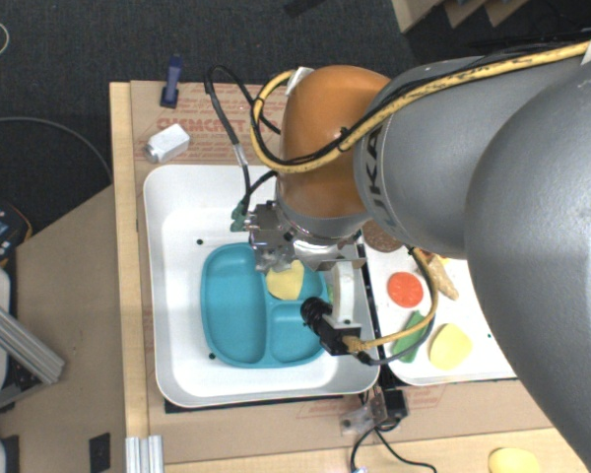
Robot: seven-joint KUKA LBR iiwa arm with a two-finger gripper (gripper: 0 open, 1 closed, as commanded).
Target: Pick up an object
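The arm's grey body and orange band (327,136) cover much of the right bin (473,368) and the far right corner of the left bin (172,264), so a good part of both is hidden. The hand (288,264) hangs low over the left bin, above the far right part of a blue divided tray (238,308); its tips are lost under the wrist housing, and whether it is spread or clenched cannot be told. A pale yellow object (286,284) — too hidden to name — sits in the tray right beneath the hand, apparently touching it, but a grip on it cannot be made out. In the right bin, partly cut off by the arm, lie a red-orange round piece (405,289), a yellow piece (450,346), a tan thing (439,276) and a green strip (404,338). On the table (128,166) beyond the left bin rest a small white block (167,143) and a blue item (171,80).
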